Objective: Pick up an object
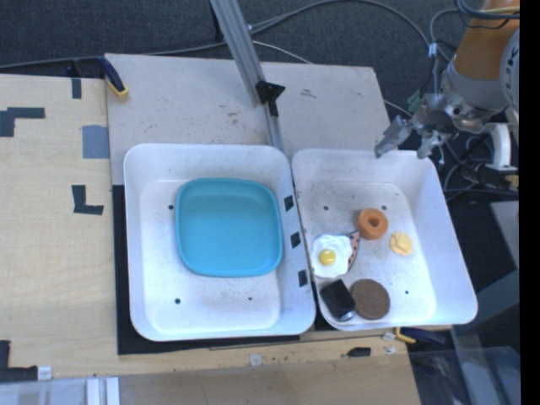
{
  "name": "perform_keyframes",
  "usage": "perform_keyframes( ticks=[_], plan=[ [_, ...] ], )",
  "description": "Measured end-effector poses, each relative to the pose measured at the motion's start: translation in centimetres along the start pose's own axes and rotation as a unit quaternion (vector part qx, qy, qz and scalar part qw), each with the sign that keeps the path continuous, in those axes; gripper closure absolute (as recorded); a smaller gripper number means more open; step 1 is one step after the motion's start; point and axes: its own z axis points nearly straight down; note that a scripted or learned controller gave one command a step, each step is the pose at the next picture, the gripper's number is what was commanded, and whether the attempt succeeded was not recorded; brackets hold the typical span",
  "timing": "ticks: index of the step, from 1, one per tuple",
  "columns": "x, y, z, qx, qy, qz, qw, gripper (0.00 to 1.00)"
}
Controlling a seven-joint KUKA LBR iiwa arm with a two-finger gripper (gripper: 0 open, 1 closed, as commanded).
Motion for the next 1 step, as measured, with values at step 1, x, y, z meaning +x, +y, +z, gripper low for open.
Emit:
perform_keyframes(
  ticks=[1],
  plan=[
    [0.32,0.43,4.35,0.001,0.000,0.000,1.0000,0.00]
  ],
)
